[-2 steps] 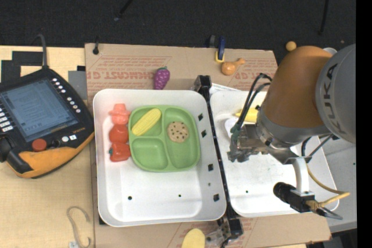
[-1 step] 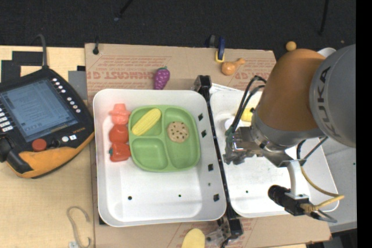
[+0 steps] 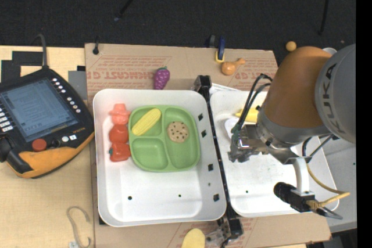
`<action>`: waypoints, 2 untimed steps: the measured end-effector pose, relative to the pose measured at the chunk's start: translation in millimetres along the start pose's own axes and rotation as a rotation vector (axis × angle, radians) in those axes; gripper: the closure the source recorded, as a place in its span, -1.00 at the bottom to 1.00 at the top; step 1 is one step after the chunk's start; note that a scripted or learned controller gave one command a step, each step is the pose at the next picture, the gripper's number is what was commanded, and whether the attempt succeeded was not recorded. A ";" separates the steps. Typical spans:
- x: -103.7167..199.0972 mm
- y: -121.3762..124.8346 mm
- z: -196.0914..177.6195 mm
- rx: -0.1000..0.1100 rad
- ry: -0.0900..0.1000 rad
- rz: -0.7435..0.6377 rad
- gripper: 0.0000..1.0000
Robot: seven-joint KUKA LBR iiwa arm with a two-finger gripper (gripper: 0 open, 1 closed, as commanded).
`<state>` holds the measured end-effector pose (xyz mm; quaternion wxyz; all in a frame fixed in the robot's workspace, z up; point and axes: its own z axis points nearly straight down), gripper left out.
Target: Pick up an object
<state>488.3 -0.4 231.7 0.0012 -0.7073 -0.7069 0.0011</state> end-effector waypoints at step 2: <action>13.9 -6.2 8.4 0.002 0.000 0.000 1.00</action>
